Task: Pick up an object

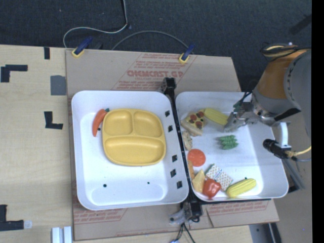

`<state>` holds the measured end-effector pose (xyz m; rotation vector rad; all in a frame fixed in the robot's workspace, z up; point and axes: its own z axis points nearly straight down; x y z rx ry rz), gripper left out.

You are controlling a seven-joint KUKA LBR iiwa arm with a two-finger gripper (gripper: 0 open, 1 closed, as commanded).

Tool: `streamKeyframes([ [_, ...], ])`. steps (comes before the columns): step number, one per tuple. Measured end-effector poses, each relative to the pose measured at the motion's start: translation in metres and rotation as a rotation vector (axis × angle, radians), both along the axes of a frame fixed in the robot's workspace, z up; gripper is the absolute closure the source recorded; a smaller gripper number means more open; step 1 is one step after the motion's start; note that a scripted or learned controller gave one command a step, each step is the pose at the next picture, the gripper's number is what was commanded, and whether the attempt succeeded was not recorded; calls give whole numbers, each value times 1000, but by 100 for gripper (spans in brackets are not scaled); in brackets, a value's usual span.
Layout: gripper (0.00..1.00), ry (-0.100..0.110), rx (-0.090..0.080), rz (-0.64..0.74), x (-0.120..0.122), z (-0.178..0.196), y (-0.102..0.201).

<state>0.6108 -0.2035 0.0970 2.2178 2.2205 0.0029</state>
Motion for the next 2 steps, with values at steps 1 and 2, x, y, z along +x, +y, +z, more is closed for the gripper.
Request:
streamKeyframes([
  [1, 0, 1, 0, 0, 0, -1, 0],
  [2, 0, 1, -1, -1, -74, -11, 41],
])
